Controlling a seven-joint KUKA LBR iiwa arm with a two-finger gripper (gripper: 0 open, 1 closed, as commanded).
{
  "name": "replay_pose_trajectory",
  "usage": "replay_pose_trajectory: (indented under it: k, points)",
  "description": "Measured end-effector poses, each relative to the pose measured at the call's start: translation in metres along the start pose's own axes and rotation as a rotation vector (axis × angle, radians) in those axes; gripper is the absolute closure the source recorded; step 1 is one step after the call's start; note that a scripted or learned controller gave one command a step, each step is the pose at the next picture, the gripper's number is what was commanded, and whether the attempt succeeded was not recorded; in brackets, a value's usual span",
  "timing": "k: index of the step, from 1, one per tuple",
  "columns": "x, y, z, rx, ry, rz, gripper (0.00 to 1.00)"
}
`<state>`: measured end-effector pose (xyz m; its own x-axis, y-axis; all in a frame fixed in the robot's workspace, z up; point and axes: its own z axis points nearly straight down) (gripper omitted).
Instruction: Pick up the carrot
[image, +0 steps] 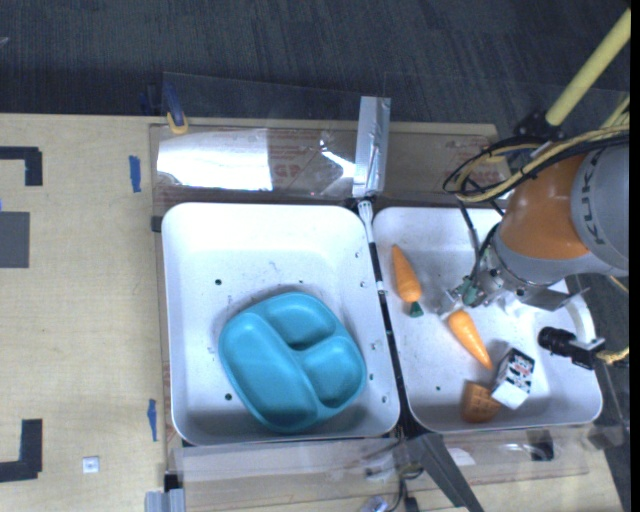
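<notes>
You've got the desk carrying two white bins. Left bin, well left of the pincer, holds a blue divided tray. Right bin sits under the pincer; can't tell if it's open or closed. One carrot lies just below it, another carrot just left. Small white box and orange block lower right.

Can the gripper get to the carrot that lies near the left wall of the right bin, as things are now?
Probably yes. That carrot lies bare on the right bin's floor with nothing over it, and the gripper hangs just to its right. The bin wall close beside it may hinder.
</notes>
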<state>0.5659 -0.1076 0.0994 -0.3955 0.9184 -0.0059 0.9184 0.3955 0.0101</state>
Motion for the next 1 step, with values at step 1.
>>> replay_pose_trajectory:
  k: [1]
  points:
    - [0.0324, 0.0746, -0.0866, 0.005, 0.002, 0.253, 1.00]
